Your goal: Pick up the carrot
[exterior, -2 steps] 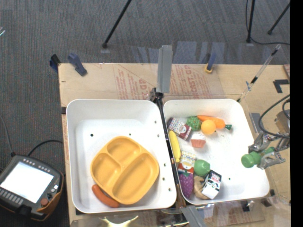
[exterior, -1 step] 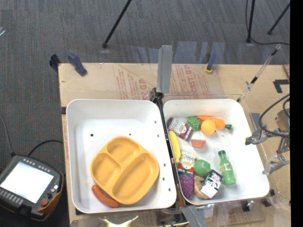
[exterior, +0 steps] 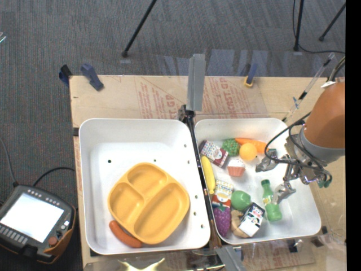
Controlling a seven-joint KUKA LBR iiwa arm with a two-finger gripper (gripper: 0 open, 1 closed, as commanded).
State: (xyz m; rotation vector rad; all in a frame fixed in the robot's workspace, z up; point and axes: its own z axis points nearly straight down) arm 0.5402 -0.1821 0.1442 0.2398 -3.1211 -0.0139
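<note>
Two-finger metal gripper (exterior: pixel 275 177), fingers spread and holding nothing, hovers in the right white bin (exterior: pixel 307 219); slim orange plastic carrot (exterior: pixel 248 142) lies up-left of it, long axis roughly left-right, near bin's far wall.

Two white bins (exterior: pixel 90 151) sit on the tan bench (exterior: pixel 130 97). The divided plate (exterior: pixel 148 202) is yellow, the carrot (exterior: pixel 251 142) orange, the bottle (exterior: pixel 269 201) green, and the grapes (exterior: pixel 221 219) look purple.

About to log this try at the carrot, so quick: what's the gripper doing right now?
Gripper: open, holding nothing, over the right bin near the green bottle; the carrot lies apart, by the bin's far wall.
</note>
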